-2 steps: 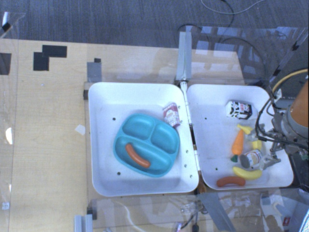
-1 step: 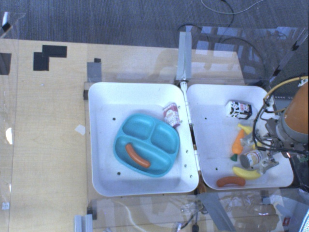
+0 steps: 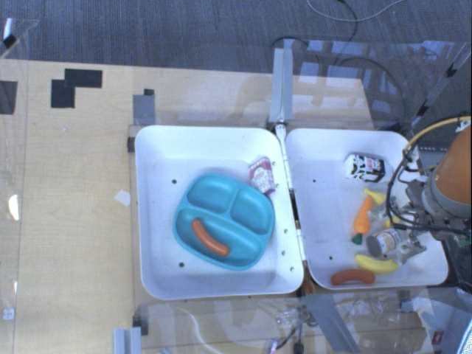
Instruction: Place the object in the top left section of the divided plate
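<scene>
A blue divided plate point(image 3: 225, 221) lies in the left bin point(image 3: 158, 198). An orange-brown sausage point(image 3: 210, 237) rests in its long front section. Its top left section point(image 3: 206, 195) shows bare blue. My gripper point(image 3: 391, 243) is low in the right bin point(image 3: 324, 220), at that bin's right side. It hangs just above a yellow banana point(image 3: 376, 264) and right of an orange carrot point(image 3: 363, 214). Nothing shows as held in it. A second sausage point(image 3: 352, 276) lies at the right bin's front edge.
A red and white packet point(image 3: 262, 175) leans against the left bin's right wall, touching the plate's far right rim. A black and white carton point(image 3: 365, 167) sits at the back of the right bin. Another yellow piece point(image 3: 375, 196) lies by the carrot's top. Cables hang around the arm point(image 3: 451, 186).
</scene>
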Controlling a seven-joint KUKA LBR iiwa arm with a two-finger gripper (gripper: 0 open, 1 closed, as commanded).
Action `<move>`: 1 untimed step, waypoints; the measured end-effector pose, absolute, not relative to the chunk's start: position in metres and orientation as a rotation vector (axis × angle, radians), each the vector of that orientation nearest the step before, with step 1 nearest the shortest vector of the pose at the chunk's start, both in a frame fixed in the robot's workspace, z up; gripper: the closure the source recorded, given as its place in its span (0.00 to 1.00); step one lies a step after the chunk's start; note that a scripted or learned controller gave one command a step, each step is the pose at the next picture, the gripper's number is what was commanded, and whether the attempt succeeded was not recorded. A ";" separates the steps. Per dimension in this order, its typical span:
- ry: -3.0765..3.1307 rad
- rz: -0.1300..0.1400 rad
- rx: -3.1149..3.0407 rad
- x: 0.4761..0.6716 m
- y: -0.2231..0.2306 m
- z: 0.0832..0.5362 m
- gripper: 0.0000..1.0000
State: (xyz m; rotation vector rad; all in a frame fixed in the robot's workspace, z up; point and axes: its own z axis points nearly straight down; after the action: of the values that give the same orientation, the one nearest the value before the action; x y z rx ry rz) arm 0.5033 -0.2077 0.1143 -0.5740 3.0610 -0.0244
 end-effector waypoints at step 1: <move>2.987 -0.033 -0.854 0.507 -0.206 0.100 0.00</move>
State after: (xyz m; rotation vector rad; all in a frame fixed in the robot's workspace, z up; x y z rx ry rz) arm 0.5067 -0.2064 0.1001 -0.8538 2.9874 -0.0331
